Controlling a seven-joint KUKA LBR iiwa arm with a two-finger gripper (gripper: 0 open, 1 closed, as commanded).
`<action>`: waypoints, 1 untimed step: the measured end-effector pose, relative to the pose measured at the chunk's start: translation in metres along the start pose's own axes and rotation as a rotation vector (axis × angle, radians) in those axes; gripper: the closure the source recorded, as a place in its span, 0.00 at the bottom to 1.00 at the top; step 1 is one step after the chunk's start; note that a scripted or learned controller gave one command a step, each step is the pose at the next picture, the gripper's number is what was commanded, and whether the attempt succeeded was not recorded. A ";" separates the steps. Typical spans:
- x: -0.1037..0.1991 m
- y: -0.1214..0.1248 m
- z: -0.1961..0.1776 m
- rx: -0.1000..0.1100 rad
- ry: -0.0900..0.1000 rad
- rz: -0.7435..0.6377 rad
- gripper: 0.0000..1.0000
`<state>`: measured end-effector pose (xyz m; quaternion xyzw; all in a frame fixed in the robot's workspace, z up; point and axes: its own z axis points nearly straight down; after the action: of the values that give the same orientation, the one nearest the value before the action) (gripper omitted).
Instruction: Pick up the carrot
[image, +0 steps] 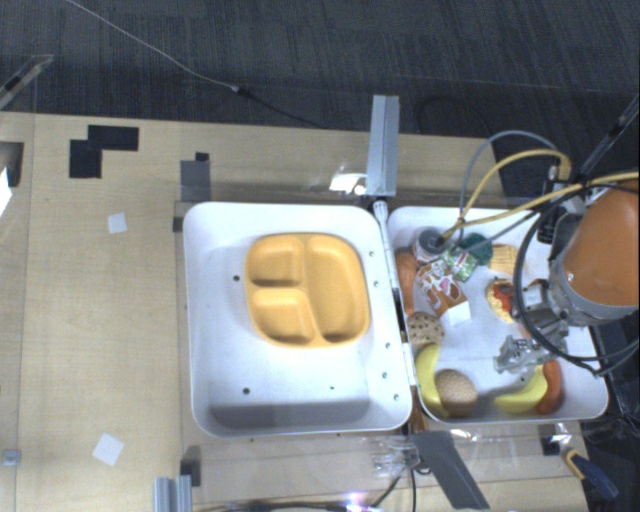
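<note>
Presently the gripper (520, 352) hangs low in the right bin (470, 418), just beside the carrot (552, 385) at its near-right corner, evidently lining up a grasp; its state cannot be told.

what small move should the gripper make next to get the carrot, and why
Probably a short shift toward the bin's near right corner, then straight down. The gripper hangs just left of the carrot, which lies there against a banana, so centring over it first seems wise.
</note>
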<state>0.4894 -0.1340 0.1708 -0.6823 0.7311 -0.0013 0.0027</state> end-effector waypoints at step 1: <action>-0.021 0.004 0.071 -0.004 -0.002 -0.235 1.00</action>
<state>0.4876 -0.1131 0.0998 -0.7633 0.6461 0.0003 0.0019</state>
